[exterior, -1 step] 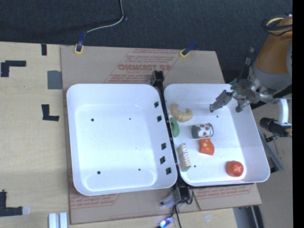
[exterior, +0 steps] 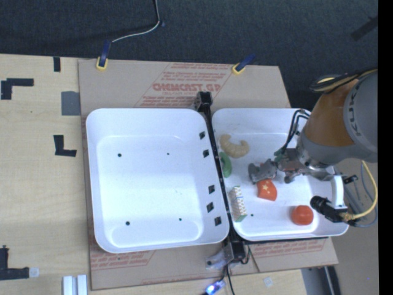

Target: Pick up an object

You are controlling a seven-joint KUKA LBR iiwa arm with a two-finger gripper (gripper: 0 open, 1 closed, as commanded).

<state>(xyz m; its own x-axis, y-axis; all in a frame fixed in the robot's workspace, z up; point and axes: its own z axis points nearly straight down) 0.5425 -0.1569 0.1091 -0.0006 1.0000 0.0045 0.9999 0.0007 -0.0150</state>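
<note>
My tool (exterior: 263,172) sits low in the right bin (exterior: 270,118), right above the red wedge (exterior: 266,190), maybe touching its top edge. Can't tell how it's set; nothing visibly gripped. The wedge looks like a small plastic toy: light, stiff, smooth, probably slippery on the slanted faces. I'd pinch across its flat sides, low down. It's red-orange with a pale spot. Nearby: red ball (exterior: 301,214), tan curved piece (exterior: 234,145), green piece (exterior: 225,166), striped block (exterior: 237,203).
</note>
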